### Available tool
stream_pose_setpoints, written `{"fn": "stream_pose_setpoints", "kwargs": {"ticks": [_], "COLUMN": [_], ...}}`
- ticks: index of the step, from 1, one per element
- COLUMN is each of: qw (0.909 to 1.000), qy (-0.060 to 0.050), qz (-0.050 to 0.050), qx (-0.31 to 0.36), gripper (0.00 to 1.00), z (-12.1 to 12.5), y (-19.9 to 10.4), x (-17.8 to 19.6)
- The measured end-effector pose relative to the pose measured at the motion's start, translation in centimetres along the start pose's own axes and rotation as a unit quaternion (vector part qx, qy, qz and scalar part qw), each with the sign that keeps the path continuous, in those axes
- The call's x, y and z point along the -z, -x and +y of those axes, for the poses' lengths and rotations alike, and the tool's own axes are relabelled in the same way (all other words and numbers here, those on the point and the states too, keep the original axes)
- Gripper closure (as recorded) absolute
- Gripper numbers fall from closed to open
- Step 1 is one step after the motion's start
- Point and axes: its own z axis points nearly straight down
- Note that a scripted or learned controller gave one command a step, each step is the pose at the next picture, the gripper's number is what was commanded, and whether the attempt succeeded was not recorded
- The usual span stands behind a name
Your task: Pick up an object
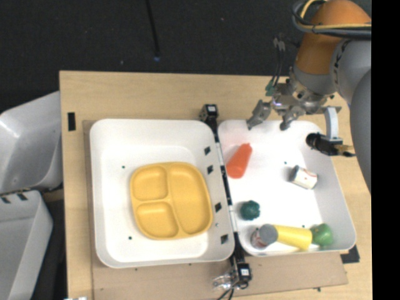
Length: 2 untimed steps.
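Hovering over the far end of the right-hand bin, the tool is hanging from the grey arm, which is reaching in from the right with its orange band showing above the wrist. The tool is spreading its two fingers wide apart and is gripping nothing; white bin floor is showing between the tips.

Every loose thing in this bin is lying apart from the tool. An orange-red piece is lying nearest, just below the fingers and close to the wall that is dividing the two bins, with its long side tilting slightly. A small white cylinder with a red end is resting on its side toward the right wall, well clear of the orange-red piece. A dark green ball is sitting nearer the camera, beside the dividing wall. Along the near wall a yellow bottle is lying on its side, its grey cap pointing left, and a bright green ball is touching or almost touching its other end.

The left-hand bin is carrying a yellow divided plate, which is lying flat near the middle. Both bins are sitting side by side on the pale wooden surface.
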Motion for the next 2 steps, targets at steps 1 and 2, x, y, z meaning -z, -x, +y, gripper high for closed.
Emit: {"fn": "stream_pose_setpoints", "kwargs": {"ticks": [1, 2], "qw": [1.0, 1.0], "qy": [0.007, 0.006], "qz": [0.0, -0.002], "qx": [0.001, 0.002], "gripper": [0.0, 0.0], "z": [0.3, 0.7], "y": [0.0, -0.1], "x": [0.9, -3.3]}}
